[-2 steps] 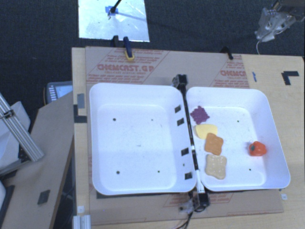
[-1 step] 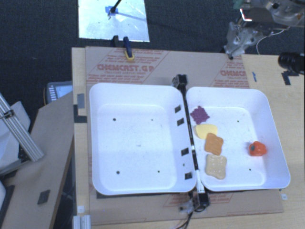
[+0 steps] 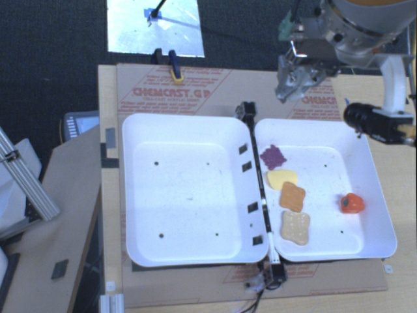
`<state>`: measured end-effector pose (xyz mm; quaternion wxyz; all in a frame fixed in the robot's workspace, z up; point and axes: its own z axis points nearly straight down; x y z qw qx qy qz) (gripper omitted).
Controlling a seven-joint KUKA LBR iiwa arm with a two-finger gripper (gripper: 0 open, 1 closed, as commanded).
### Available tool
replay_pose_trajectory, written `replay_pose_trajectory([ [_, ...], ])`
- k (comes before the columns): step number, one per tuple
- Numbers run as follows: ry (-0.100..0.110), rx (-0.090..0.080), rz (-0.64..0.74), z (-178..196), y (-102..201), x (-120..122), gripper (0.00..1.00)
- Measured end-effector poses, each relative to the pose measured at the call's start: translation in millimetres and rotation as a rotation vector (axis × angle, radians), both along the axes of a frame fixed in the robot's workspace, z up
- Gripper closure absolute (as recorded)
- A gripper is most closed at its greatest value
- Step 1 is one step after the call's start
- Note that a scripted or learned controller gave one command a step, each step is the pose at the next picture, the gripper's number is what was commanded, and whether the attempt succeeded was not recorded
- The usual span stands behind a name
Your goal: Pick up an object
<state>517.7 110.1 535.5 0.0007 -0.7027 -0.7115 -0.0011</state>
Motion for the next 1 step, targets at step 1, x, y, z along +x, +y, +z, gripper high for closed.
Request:
replay_pose_trajectory([
  [1,0.001,-0.001,-0.002,-19.5,64.9,-27.4,1.00],
])
